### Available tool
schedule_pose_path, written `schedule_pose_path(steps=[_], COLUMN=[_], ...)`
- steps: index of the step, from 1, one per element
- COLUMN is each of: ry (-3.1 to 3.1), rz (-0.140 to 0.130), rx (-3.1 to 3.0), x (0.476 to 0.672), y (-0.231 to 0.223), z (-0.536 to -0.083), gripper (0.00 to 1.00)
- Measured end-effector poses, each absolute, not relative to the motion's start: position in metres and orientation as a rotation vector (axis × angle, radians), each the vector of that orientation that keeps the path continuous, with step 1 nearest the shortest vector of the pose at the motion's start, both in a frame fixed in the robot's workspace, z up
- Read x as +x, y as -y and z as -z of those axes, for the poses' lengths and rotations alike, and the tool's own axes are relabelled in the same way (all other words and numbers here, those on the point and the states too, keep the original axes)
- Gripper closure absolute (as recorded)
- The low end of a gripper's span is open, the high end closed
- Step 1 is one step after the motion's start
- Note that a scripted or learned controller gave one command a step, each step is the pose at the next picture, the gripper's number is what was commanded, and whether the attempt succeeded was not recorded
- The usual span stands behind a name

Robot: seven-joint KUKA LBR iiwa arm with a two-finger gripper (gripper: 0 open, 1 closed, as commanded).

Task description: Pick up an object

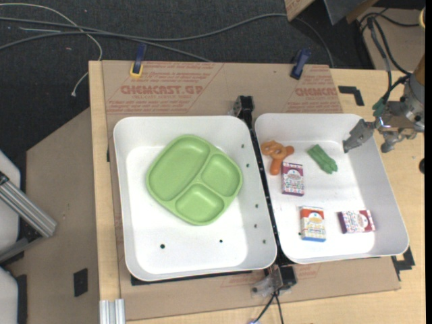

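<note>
The end effector [368, 135] hangs over the upper right corner of the right bin [391, 201], at the edge of the view. One grey finger [356, 138] slants down toward the bin floor, and a second piece shows at the far right, with an open gap between them and nothing in it. The arm above is mostly cut off by the frame, so the exact spread of the fingers is hard to judge.

Five small things lie in the right bin. A green toy [322, 159] sits nearest the end effector, just to its left and apart from it. An orange toy [277, 153] lies near the bin's left wall. Just below it stands a small pink carton [293, 179]. Lower down lie a red and white box [312, 223] and a dark purple packet [355, 221], side by side with a gap between them. Their labels are too small to read.

The left bin [135, 201] holds a green divided plate [194, 179] with three compartments, tilted on the bin floor. Both bins rest on a cardboard sheet [169, 86] on the bench, held by two blue clamps [138, 61] at the top edge. Black clips [243, 104] sit between the bins at top and bottom.
</note>
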State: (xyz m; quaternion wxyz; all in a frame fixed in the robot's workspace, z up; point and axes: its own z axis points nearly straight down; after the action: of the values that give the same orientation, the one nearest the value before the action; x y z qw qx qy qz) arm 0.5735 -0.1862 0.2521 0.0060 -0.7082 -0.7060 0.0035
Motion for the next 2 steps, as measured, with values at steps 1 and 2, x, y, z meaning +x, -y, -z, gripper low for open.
schedule_pose_path(steps=[1,2], ry=[2.221,2.219], rz=[0.0,-0.004], rx=[-2.221,-2.216], x=[0.576,0.585], y=[0.186,0.182], z=[-0.259,-0.202], gripper=[0.0,0.0])
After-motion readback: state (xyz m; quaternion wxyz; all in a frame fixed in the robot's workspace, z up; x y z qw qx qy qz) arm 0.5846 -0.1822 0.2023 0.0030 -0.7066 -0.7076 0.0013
